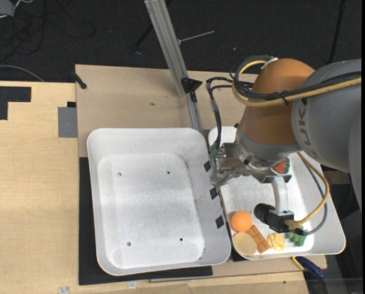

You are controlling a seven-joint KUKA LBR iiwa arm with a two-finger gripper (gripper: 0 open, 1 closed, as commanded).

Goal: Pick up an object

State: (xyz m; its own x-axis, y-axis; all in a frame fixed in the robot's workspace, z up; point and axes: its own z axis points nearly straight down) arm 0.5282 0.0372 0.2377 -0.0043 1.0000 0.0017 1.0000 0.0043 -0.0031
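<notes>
- Status: pick not yet made, as far as I can judge. No object shows lifted or carried. Everything I can count lies on a bin floor.
- My claw [224,169]: sits farther up the bin from the orange ball [240,220], apart from it, close by the wall on the ball's side facing the second bin. My wrist covers it from above, so I cannot tell how far open it is or whether it has hold of anything.
- Left to do, by my estimate: nearly all of it. I must settle on a target, close on it and raise it clear.
- Likeliest target: orange ball, on the floor of the ball's bin [326,241], toward the near end.
- Count, ball's bin:
  - orange ball: 1
  - pale disc [245,244]: 1, just nearer the camera than the ball
  - brown stick-like piece [261,240]: 1, just beside the ball, next to the disc
  - yellow piece [275,242]: 1, beyond the stick from the ball
  - green piece [299,240]: 1, farthest from the ball along that row
  - red piece [282,165]: 1, well apart from the ball, partly under my wrist, so its shape is unclear
- Bins on the tabletop [127,97]: 2. The second bin [146,195], across the wall from the ball, shows only bare white floor.
</notes>
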